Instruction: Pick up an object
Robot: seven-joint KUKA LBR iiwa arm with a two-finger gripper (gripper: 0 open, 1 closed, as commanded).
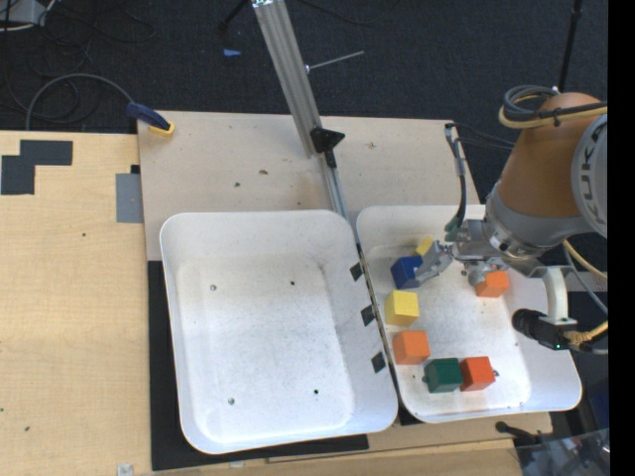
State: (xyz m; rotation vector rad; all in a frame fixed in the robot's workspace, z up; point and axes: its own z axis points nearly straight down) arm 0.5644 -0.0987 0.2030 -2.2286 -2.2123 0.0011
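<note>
The right bin [556, 390] holds several blocks. A blue block [404, 271] lies near its left wall, with a small yellow block [425, 248] just behind it. In front of the blue one come a larger yellow block [402, 307] and then an orange block [411, 346]. A green block [444, 375] and a red-orange block [478, 373] sit side by side near the front. Another orange block [491, 284] lies mid-bin. My gripper [442, 259] hangs low over the bin, between the blue block and that orange block, its tip close to the blue block's right side.
The left bin [198, 256] lies alongside, with dark clips [365, 313] on the shared wall. A slanted aluminium bar [293, 77] rises behind the bins. The arm's orange band [546, 167] and a black cable fitting [541, 327] overhang the right bin's right side.
</note>
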